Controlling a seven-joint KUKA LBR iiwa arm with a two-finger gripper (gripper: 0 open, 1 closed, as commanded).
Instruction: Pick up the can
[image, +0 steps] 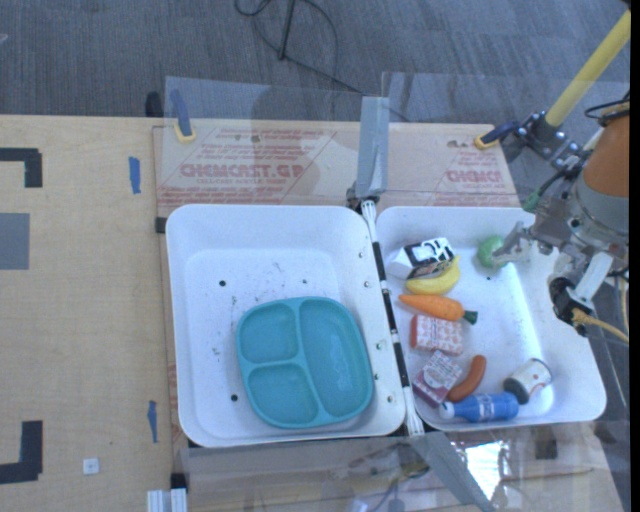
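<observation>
So your small white and red metal can lies tipped at the lower right of the frame, in the right white bin, just beside a blue plastic bottle. Your grey two-finger gripper hangs further up near a green ball; whether it's gripping, can't tell.

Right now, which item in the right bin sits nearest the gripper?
The green ball, in the far right part of the right bin, just left of the gripper. The can lies on its side at the near right corner, much farther off.
</observation>
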